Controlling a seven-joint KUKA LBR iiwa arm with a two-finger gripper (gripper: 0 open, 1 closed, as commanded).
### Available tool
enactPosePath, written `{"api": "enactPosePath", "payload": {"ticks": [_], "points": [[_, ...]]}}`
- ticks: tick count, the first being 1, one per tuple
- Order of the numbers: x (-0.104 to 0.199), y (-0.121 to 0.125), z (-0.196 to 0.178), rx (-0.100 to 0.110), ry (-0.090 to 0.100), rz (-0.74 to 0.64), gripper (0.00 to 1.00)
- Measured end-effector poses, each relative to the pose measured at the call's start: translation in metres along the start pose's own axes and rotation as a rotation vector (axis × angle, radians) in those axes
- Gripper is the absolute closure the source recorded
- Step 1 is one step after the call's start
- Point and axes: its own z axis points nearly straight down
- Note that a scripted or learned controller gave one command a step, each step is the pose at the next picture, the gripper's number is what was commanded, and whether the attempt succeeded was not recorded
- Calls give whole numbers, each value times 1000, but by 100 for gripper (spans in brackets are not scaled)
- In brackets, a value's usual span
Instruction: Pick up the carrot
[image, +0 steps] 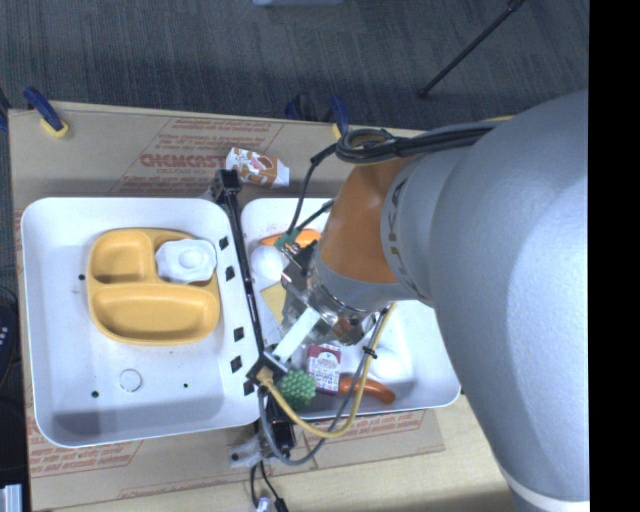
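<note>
In the right bin I have very little room: the arm covers most of it, and my gripper hangs low over the middle of the floor, close to the divider where the two bins meet. The carrot lies near the bin's front wall, orange and slightly tilted, just beside a small red and white packet and near a green bumpy ball at the front left corner. A yellow cable loops over that front rim close to the ball. The carrot sits apart from my gripper, nearer the front edge, with the packet between them. At the back of this bin I see a white egg-like thing and a bit of something orange beside the wrist. I cannot tell how the gripper stands, spread or closed, since the wrist blocks it, and I see nothing grasped.

The left bin has more open floor, mostly along its front; a yellow divided tray sits toward the back, with a white piece in its upper right compartment.
</note>
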Motion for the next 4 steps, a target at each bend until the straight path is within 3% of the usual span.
{"api": "enactPosePath", "payload": {"ticks": [1, 2, 3, 4], "points": [[-9, 12, 24, 0, 0, -198, 100], [-25, 46, -35, -3, 2, -197, 100], [-20, 40, 25, -1, 0, -353, 100], [-39, 83, -106, -6, 1, -719, 100]]}}
